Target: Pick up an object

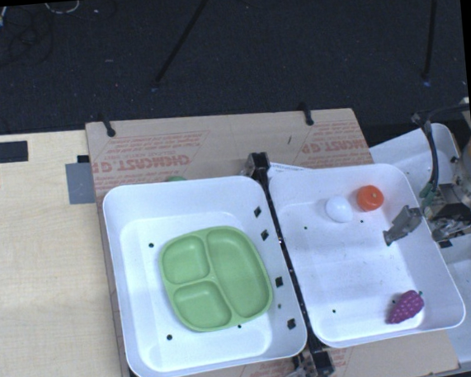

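While I'm standing over the bench looking down, the closest thing to me is the purple grape bunch (405, 306), tucked into the near right corner of the right bin (361, 329). It sits well apart from everything else in there, nothing touching it.

Next door, the left bin (132, 235) has a green divided plate (216, 277) lying flat in the middle of it, three compartments, turned a bit crooked compared to the bin walls. Both bins rest on a sheet of cardboard (215, 148) with red print on it, and pale wooden benchtop (38, 285) runs off to the left.

Going further back in the right bin, the gripper (405, 223) pokes in over the right wall, about halfway along that side. Grey arm hardware and cables (448, 204) sit behind it at the edge of the bin. Honestly can't tell whether the fingers are apart or together, it's just a dark grey blob from here, and I see nothing between them.

Beyond that, near the back of the right bin, a white ball (338, 208) and an orange ball (370, 198) sit just beside each other, the orange one on the right. Both are near the gripper but clear of it.

Past the cardboard it's just dark floor (230, 43) with a few cables.
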### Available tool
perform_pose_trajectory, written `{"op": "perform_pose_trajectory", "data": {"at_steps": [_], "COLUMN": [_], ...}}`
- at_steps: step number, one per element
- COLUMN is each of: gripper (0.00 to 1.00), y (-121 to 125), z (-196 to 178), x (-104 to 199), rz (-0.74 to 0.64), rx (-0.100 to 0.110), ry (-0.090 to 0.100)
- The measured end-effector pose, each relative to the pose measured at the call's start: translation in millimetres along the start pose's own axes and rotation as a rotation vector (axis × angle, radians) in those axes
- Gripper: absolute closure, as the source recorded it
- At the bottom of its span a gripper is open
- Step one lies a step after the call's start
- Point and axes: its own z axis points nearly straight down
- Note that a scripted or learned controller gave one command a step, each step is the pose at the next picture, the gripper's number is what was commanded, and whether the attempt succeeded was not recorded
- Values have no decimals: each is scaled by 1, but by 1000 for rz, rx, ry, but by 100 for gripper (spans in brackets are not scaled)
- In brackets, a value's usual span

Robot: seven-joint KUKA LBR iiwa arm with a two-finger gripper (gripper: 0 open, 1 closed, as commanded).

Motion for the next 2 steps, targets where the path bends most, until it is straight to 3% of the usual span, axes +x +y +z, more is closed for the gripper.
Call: {"op": "perform_pose_trajectory", "data": {"at_steps": [1,2], "gripper": [0,0], "y": [2,4], "z": [-5,42], "x": [0,-7], "rz": [-3,-2], "rx": [-10,-5], "ry": [-2,-1]}}
